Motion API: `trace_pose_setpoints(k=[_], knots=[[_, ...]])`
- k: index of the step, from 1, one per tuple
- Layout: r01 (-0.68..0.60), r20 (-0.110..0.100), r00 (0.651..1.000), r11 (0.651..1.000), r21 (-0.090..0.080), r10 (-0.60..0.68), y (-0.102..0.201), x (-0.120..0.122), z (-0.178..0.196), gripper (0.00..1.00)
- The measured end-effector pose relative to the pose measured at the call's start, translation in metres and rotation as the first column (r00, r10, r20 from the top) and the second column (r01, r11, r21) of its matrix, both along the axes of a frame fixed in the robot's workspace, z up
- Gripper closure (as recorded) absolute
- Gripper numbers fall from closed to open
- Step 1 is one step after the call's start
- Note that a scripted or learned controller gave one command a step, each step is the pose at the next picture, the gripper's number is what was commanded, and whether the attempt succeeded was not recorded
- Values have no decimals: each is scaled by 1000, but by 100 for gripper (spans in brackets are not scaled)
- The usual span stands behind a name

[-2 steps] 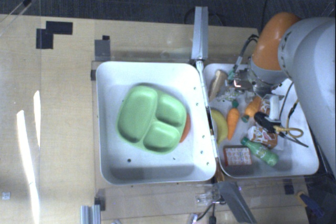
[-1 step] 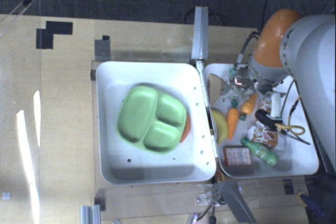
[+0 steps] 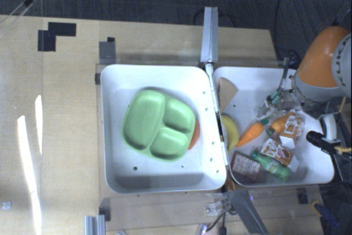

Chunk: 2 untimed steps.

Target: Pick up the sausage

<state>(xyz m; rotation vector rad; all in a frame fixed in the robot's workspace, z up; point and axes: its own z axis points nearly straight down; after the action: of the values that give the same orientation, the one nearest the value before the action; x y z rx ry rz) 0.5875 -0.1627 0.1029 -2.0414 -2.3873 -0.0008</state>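
While the gripper (image 3: 276, 100), state unclear, hangs over the right bin (image 3: 253, 75), the sausage (image 3: 245, 167) lies well apart.

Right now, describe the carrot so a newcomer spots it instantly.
Go to the right-hand white bin. Near its middle the carrot lies slanted, between the yellow banana on its left and the printed snack packets on its right. It alone is plain orange, tapering to a point.
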Motion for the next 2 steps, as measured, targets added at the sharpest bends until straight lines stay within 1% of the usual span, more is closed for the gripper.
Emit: trace_pose_setpoints(k=[1,2], knots=[[0,0,1000,1000,0,0,0,0,0,0],[142,17,990,990,-1,-142,38,-93,-13,0]])
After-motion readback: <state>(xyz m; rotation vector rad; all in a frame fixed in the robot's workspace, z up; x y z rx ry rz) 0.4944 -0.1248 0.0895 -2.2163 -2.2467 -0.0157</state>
